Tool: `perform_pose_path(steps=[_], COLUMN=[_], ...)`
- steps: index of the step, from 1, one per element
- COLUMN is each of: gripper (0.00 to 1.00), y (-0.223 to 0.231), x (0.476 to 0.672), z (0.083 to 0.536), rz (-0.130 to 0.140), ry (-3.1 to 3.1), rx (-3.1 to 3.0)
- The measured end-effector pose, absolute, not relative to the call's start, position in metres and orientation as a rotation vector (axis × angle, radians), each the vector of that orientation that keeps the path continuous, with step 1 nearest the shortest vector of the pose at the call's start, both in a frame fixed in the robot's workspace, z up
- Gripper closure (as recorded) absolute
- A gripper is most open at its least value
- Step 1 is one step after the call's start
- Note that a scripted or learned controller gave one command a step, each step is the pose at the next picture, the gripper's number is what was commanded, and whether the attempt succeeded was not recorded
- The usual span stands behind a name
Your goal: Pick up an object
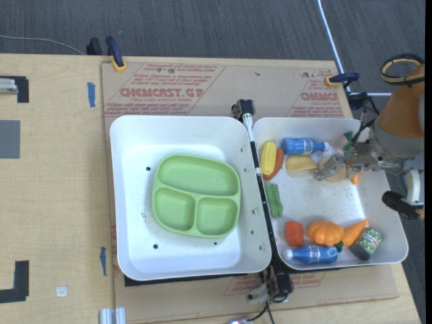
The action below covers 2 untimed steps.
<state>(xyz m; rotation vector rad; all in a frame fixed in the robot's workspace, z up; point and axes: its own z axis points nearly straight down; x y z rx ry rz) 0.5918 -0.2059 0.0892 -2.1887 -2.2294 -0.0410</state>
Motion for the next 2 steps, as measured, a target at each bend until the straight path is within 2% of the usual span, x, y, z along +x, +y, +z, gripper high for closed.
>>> perform_pose_path(steps=[1, 2], gripper=[0.0, 0.0], y=[-0.208, -0.208], x=[0.584, 0.631], z=[0.101, 0.088], rz=[-0.03, -0.029], ry=[-2.223, -2.219], rx=[-2.189, -2.188])
